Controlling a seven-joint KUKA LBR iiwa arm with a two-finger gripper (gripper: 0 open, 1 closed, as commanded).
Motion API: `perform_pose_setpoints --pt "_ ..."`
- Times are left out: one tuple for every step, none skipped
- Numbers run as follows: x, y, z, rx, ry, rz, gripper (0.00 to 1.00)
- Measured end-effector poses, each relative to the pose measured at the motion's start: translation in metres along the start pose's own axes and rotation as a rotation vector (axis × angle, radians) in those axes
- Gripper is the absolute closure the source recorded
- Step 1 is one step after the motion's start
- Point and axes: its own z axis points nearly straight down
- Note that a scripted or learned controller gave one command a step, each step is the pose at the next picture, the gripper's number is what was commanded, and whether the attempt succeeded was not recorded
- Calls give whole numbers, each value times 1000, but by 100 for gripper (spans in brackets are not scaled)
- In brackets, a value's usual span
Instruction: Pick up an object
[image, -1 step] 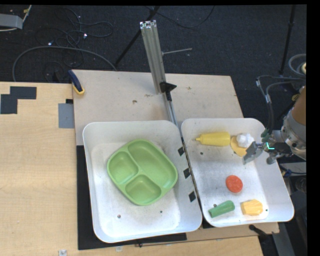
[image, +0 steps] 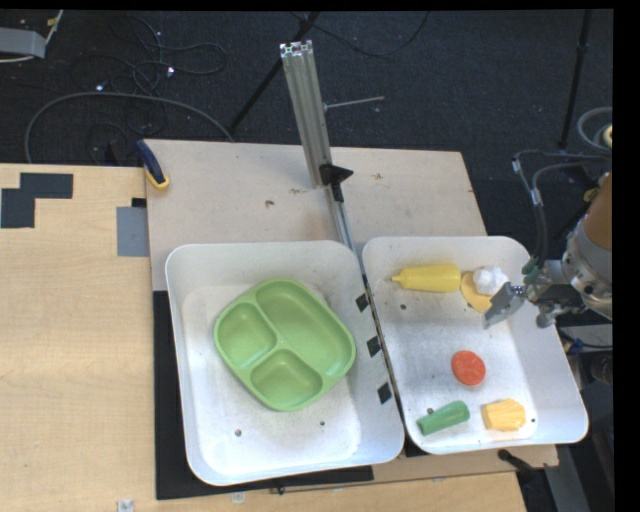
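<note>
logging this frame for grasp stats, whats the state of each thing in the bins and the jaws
green tray: flat in the left bin, right way up.
yellow bottle: lying on its side in the right bin.
red piece: resting loose on the bin floor.
green piece: lying flat near the front edge.
yellow piece: resting beside the green piece.
gripper: over the right bin's right rim, holding nothing visible.

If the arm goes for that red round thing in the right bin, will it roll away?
The red round object looks rounded and smooth, so a nudge would probably roll it. It lies apart from its neighbours, so nothing would stop it. It seems small, probably light.
</note>
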Motion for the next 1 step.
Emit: perform_pose_setpoints --pt "10 -4 51 6 3 -1 0"
